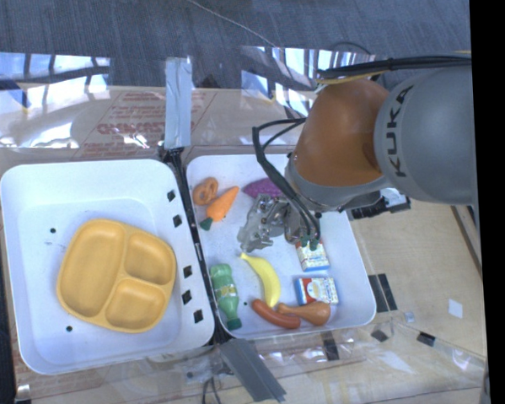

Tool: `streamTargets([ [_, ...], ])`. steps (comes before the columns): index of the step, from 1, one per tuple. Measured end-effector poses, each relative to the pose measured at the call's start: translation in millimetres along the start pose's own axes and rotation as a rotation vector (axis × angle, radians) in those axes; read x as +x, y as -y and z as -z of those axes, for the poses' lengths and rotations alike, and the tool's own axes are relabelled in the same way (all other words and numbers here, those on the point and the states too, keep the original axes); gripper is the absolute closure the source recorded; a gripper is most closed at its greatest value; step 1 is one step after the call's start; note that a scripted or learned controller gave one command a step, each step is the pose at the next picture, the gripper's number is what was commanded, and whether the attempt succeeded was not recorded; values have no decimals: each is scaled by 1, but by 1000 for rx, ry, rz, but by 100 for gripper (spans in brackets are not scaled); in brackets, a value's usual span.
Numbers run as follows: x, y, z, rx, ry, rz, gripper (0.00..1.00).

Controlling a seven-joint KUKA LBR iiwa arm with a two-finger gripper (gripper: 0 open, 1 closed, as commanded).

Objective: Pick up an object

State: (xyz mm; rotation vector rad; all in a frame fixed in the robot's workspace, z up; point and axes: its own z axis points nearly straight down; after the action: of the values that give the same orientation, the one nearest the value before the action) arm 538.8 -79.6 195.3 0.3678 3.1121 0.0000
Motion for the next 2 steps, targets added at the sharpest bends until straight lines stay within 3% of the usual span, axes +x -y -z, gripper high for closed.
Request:
streamTargets([
  [1,-40,100,-2,3,-6,75,100],
  [2,-40,96,-3,1,-6,80,0],
])
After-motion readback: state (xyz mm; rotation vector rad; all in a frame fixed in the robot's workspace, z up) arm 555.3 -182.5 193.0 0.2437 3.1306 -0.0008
